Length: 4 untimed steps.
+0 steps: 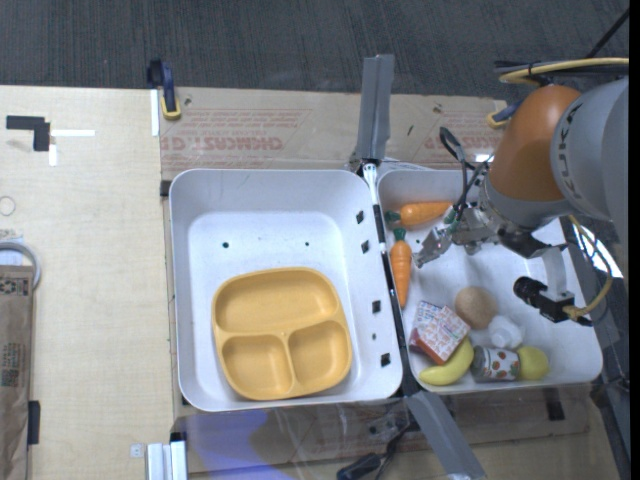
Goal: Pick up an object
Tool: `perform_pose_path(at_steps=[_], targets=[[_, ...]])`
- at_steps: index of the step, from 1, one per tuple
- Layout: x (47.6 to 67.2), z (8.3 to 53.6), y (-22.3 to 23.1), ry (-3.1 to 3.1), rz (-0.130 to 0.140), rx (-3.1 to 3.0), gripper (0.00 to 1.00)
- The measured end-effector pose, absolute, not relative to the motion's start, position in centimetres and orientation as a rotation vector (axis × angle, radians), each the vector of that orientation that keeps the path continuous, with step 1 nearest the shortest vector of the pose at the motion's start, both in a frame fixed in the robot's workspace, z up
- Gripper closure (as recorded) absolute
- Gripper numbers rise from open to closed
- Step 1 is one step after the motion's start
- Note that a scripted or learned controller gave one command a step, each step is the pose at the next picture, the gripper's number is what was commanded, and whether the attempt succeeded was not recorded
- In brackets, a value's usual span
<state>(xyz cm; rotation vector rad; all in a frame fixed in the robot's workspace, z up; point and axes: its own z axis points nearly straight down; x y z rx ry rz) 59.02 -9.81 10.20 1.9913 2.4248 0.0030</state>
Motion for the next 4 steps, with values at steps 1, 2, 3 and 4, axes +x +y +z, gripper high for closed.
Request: perform_pose_path(at_steps=[1,2,3,4], targets=[[55.2,19.0,-5.6,2.444,-0.003,1.975,0.0],[51.9,19.0,-4.7,2.431,-0.005,1.994,0.0],[48.7,19.0,-7.9,2.371,-0.005,2.065,0.0],[50.5,19.0,-0.6,2.384,-0.005,2.049,0.0]])
